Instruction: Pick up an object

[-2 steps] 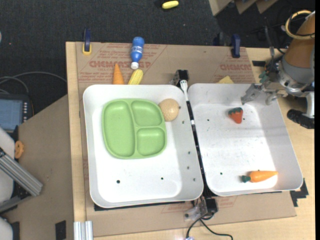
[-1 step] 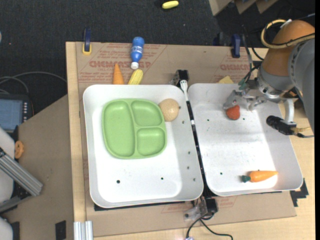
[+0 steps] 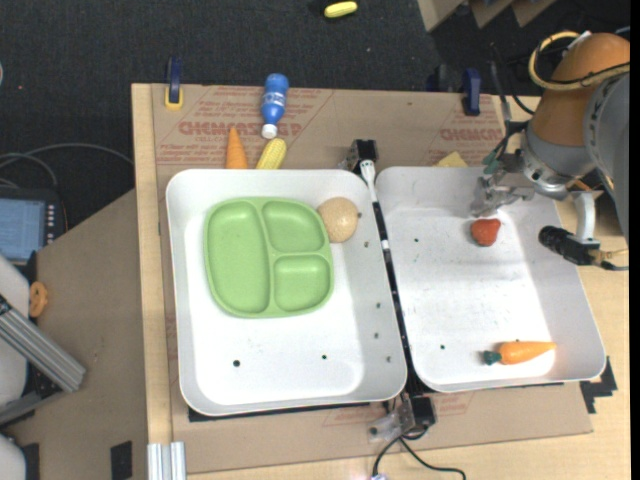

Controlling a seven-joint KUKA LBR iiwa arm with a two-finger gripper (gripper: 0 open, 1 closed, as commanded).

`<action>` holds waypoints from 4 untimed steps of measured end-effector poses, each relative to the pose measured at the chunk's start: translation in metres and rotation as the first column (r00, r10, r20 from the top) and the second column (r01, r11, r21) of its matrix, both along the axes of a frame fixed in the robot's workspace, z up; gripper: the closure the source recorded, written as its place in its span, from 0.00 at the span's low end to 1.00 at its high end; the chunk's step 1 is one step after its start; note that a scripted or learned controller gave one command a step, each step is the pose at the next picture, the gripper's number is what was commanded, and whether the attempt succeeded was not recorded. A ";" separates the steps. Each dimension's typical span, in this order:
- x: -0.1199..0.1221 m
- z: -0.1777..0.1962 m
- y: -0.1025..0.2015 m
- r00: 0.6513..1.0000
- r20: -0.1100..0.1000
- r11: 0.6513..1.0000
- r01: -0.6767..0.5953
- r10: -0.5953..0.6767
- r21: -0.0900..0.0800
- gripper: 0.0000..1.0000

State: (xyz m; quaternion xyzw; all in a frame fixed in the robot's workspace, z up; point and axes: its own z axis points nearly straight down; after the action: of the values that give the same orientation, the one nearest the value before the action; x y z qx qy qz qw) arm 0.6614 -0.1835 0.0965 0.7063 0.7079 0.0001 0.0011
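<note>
at the upper right of the camera view, the grey arm (image 3: 590, 118) with its orange band reaches in over the far edge of the right bin (image 3: 560, 298). its wrist points down and toward the left, so the pincer (image 3: 490, 200) hangs low above the bin's upper part. whether the pincer is apart or together cannot be told; it is small and blurred against the white floor, and nothing can be seen between its tips.

just below the pincer lies a small red object (image 3: 485, 231), perhaps a toy tomato, resting on the bin floor, very close to the pincer though contact cannot be made out. near the bin's lower right corner lies a toy carrot (image 3: 518, 352), orange with a green top pointing left, well apart from the red object.

the left bin (image 3: 200, 358) holds a green divided plate (image 3: 268, 256) with three compartments. a tan round object (image 3: 339, 218) sits touching the plate's upper right edge.

beyond the bins, on the cardboard-covered surface (image 3: 150, 148), a blue and white bottle (image 3: 273, 104) lies near the far edge, with a small orange carrot-like piece (image 3: 235, 151) and a yellow corn piece (image 3: 271, 154) just beside the left bin's rim. a yellow object (image 3: 341, 9) lies on the dark floor farther away.
</note>
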 end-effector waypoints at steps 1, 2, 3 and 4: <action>0.000 -0.001 0.000 1.000 -0.001 1.000 0.000 0.000 0.000 0.00; 0.002 -0.009 -0.034 1.000 -0.006 1.000 0.000 0.000 0.021 0.00; -0.029 -0.012 -0.021 1.000 -0.006 1.000 0.003 -0.003 0.003 0.00; -0.027 -0.001 -0.022 1.000 0.000 1.000 0.002 -0.002 0.000 1.00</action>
State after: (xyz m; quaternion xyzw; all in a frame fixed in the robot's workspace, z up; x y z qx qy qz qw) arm 0.6345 -0.2058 0.0959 0.7072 0.7070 0.0003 0.0009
